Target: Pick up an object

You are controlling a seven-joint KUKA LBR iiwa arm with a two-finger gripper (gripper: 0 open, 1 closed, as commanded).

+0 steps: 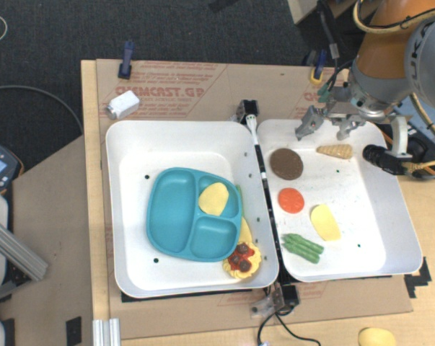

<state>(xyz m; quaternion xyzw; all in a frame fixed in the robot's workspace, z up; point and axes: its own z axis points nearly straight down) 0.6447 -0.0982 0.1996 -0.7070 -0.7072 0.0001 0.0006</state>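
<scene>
Your gripper (328, 124) hangs open and empty over the right bin's (390, 215) far edge: approach step. Nearest candidates: cone (335, 151), brown disc (286, 163). Next, align and descend.

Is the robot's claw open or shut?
Open. The gripper hangs over the right bin's far edge with its two fingers spread apart and nothing between them.

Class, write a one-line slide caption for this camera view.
Gripper open above the right bin, near the brown disc; blue tray in the left bin.
</scene>
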